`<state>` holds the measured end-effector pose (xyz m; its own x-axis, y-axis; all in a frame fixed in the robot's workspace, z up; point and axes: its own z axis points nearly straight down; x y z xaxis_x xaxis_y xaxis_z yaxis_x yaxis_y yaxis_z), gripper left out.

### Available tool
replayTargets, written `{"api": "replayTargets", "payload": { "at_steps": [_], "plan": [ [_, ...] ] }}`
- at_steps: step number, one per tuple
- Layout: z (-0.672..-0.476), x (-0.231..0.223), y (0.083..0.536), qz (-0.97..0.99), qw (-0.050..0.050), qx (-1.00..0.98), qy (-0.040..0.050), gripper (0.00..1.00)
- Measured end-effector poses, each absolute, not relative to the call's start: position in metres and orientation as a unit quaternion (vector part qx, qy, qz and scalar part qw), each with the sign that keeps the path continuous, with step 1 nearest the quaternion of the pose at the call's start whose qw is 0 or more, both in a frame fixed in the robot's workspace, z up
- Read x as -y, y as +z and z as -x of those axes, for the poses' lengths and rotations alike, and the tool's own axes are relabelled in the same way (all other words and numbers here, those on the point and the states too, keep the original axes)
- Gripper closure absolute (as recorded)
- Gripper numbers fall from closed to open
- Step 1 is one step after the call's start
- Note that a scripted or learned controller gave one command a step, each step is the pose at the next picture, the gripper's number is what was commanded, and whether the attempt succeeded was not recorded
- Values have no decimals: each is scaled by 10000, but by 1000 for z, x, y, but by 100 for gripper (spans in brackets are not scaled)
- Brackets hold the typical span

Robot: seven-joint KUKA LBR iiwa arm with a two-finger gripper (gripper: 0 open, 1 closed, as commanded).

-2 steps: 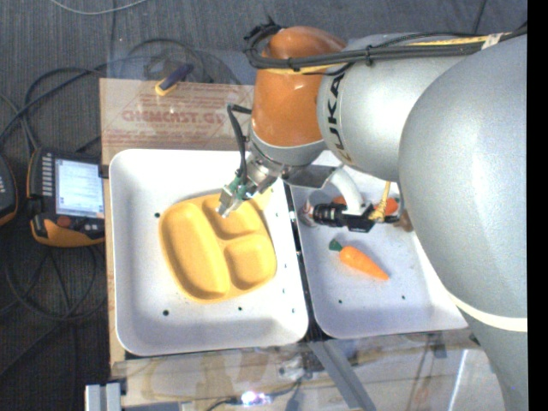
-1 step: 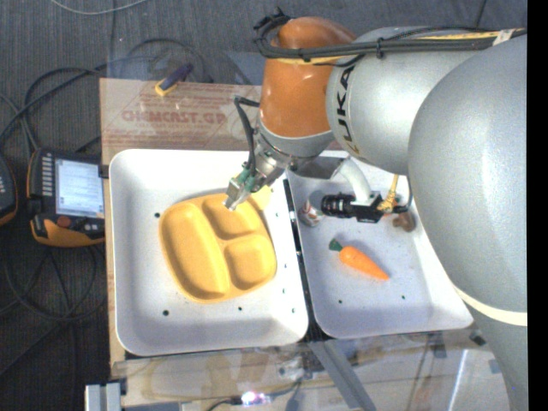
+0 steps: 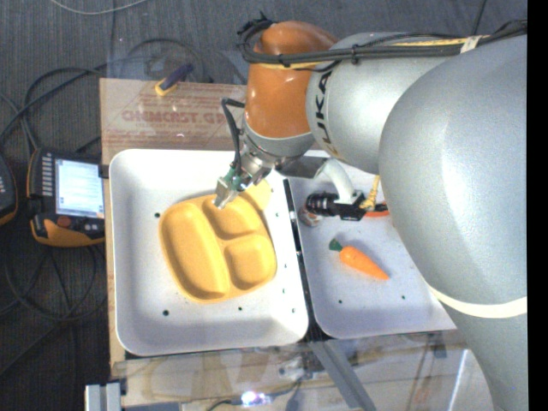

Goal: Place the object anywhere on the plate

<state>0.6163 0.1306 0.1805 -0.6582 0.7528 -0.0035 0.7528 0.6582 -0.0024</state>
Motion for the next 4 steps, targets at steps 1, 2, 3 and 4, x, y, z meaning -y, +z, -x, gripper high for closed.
{"api": "replayTargets", "payload": {
  "at_steps": [1, 2, 3, 4],
  "plan": [
    [-568, -127, 229, -4053, 2, -9142, -12, 100],
    [-579, -132, 208, -3942, 4, -9190, -18, 100],
    [-591, -134, 191, -4022, 0, -9155, -14, 100],
    [-611, -111, 177, -4006, 9, -9163, -15, 100]
  ]
}}
